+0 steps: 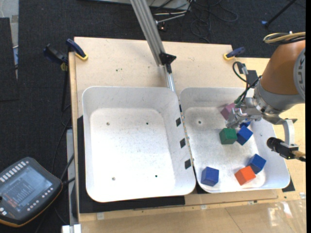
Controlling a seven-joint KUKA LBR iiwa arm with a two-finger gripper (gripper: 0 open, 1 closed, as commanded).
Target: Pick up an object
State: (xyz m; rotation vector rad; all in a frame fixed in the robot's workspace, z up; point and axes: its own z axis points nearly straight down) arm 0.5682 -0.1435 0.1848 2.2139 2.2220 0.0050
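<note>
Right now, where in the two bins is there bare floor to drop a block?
The left white bin has speckled floor wall to wall. In the right white bin, the strip along the divider is free down to the blue cube. It is crowded where the gripper hangs over the green cube, pink block and second blue cube, and at the orange cube.

The table (126, 62) is showing a pale, matt, wood-like board, faintly speckled. Both white bins (97, 101) are looking like smooth moulded plastic with a soft sheen. The coloured blocks (227, 136) are appearing matt and solid. A slanted metal bar (146, 23) is gleaming silver. The arm's orange band (286, 67) is shining glossy above the grey casing.
</note>
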